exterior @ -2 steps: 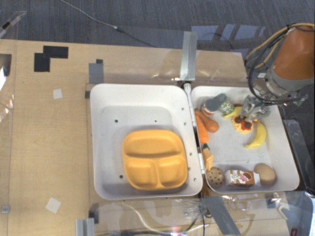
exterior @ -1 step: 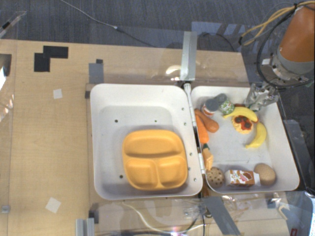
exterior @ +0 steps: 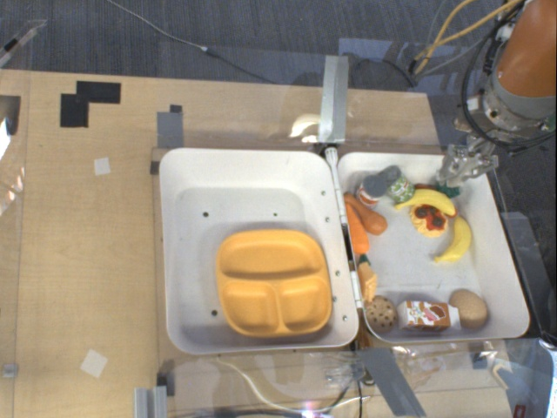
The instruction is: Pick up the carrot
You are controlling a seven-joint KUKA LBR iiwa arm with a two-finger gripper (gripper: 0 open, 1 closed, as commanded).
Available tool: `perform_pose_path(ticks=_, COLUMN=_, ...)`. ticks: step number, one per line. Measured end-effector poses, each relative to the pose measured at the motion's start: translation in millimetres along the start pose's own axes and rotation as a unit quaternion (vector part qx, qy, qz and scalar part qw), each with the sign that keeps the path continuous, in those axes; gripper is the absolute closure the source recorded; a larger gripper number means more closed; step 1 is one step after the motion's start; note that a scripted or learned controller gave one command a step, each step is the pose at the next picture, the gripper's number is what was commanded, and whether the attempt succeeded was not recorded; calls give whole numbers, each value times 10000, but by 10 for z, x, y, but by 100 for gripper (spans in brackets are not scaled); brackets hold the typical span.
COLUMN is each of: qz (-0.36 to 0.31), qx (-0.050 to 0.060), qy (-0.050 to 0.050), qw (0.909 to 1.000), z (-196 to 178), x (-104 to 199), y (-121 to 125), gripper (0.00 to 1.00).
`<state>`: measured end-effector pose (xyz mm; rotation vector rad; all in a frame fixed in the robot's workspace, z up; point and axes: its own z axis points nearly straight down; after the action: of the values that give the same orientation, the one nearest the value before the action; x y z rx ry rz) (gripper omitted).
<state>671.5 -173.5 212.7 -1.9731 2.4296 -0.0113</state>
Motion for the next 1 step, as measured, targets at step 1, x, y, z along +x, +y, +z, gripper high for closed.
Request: perform_pose_path(ticks=1, qz=-1547, qx=-18, qy=-4, qw=9880, z=58, x=5, y=7, gripper=100)
